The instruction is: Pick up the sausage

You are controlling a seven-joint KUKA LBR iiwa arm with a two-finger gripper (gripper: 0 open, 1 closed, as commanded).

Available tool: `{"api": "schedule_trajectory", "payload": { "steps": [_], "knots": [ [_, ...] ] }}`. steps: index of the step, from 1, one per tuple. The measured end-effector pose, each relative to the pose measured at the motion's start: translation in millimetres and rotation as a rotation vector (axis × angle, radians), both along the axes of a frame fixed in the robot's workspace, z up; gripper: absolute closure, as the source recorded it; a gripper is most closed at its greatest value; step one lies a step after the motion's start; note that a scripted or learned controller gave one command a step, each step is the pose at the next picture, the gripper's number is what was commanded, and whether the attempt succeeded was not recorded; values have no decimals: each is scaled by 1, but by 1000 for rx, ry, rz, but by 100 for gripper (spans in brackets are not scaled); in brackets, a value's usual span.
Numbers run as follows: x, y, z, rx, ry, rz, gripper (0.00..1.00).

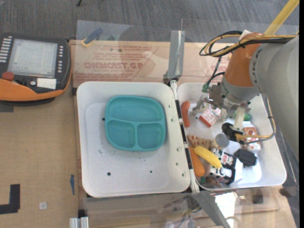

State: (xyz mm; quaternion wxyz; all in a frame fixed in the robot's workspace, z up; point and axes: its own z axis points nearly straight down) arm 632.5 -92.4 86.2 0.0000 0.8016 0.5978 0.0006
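The sausage (185,114) is a short red-orange piece lying lengthwise against the left wall of the right bin (278,175), near its far end. My gripper (218,112) hangs over the far middle of that bin, a little to the right of the sausage and apart from it. Its fingers look spread, open, above a small red and white carton (207,117). Nothing is held between them. The orange-banded wrist (242,65) rises behind it.
Around the gripper lie a banana (207,156), an orange carrot-like piece (197,163), a grey can (221,140), black items (247,156) and small packets. The left bin (90,141) holds a teal divided plate (135,123). A teach pendant (33,68) sits at the far left.
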Motion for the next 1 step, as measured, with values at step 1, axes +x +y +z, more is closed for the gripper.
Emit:
{"api": "schedule_trajectory", "payload": {
  "steps": [1],
  "knots": [
    [0, 0, 0, 0, 0, 0, 0]
  ]
}}
